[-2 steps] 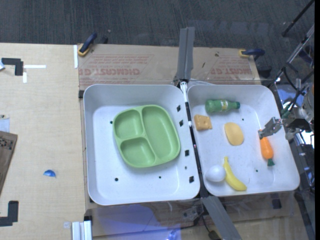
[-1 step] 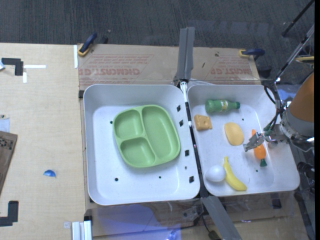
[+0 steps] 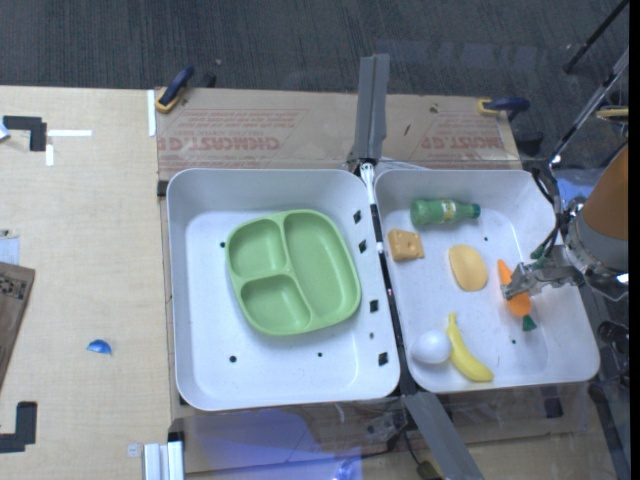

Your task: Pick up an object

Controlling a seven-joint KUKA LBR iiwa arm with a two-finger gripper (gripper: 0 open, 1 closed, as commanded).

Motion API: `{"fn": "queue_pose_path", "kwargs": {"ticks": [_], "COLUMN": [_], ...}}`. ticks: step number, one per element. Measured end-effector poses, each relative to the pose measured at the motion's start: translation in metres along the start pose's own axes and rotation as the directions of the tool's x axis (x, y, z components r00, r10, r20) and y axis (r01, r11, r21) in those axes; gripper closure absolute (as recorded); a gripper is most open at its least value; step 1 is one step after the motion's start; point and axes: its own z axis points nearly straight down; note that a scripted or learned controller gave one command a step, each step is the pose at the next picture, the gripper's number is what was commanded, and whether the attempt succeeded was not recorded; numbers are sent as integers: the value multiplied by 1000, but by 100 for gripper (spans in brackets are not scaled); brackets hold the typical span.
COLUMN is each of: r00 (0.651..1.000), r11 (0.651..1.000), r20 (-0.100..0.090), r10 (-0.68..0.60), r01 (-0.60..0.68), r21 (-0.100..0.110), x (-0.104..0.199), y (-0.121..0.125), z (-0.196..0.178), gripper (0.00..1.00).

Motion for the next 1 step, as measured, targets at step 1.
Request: {"fn": "queue_pose_path", "kwargs": {"ticks": [1], "r00": [987], "r11": [987], "r20": [0], "r10": [161], "r01": [-161], "r21": [3], "x": [107], "y": [25], "z": [-83], "gripper": [100]}}
